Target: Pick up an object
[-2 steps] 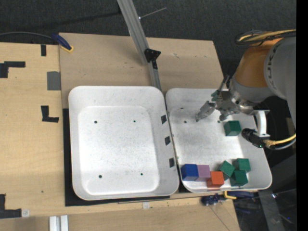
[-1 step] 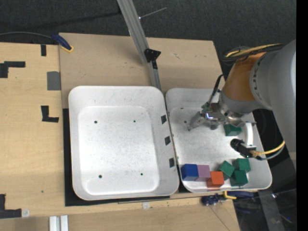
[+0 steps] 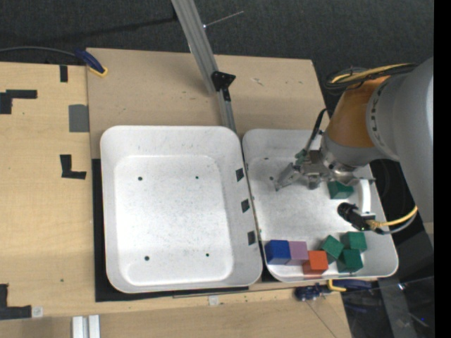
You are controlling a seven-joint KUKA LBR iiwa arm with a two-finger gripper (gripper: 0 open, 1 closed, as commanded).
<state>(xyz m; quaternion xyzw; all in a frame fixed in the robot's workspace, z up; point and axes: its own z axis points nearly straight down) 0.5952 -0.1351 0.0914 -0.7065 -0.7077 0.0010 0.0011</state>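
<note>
- Camera view: gripper [image 3: 285, 180] is low in the right bin [image 3: 282, 146], fingers apart, nothing between them.
- One green block [image 3: 341, 189] sits just beside the wrist, behind the fingers.
- Remaining blocks, blue [image 3: 277, 251] through orange [image 3: 317, 260], cluster along the bin's near edge, well apart from the fingers; likely where they slid to rest.

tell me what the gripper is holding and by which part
Nothing. The gripper hangs over bare floor of the right bin, with no block between its fingers; the nearest green block lies apart.
</note>
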